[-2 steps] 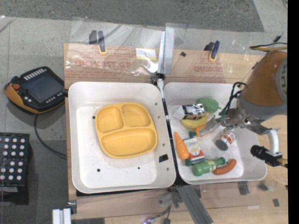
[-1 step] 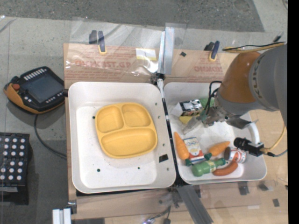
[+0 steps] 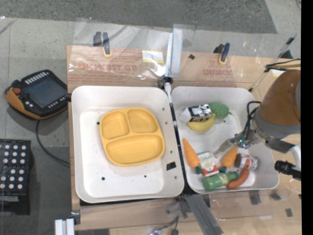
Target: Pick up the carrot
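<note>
I'm seeing the pincer (image 3: 234, 145) hanging in the right bin (image 3: 254, 98), carrot (image 3: 190, 152) lying at its 9 o'clock; I cannot tell its spread.

1. The arm (image 3: 281, 106) shows up as a fat rounded segment, with a broad orange-brown band across its upper part.
2. Below the band there's a grey collar, smooth and matte.
3. A thin black cable (image 3: 250, 115) loops along its side.
4. The gripper (image 3: 240, 142) is small, metallic grey and slim.
</note>
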Robot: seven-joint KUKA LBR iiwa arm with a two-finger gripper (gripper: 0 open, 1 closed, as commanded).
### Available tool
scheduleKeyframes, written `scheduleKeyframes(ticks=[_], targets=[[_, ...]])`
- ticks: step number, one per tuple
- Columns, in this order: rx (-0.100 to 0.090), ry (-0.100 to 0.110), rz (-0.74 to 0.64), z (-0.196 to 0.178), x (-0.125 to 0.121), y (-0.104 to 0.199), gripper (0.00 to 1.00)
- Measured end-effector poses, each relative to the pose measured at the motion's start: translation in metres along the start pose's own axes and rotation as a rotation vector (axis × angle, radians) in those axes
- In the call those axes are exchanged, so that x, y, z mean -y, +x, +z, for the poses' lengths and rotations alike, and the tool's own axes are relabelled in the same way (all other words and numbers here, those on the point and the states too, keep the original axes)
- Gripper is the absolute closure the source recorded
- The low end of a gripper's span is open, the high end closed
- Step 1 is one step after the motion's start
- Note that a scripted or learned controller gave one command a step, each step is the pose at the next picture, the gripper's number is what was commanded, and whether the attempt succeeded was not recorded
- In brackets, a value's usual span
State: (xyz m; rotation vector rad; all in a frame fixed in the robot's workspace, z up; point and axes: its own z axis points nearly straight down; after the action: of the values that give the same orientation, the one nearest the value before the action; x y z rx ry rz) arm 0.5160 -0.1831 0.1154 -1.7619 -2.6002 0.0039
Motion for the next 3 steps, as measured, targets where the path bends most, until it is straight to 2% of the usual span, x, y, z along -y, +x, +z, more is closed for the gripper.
scheduleKeyframes(ticks=[1,2,3], targets=[[0.003,-0.003,0.119,0.022,0.038,0.005,0.0],[0.001,-0.004,0.202,0.022,-0.022,0.062,0.0],[0.001,-0.003,0.205,0.013,-0.021,0.061,1.0]])
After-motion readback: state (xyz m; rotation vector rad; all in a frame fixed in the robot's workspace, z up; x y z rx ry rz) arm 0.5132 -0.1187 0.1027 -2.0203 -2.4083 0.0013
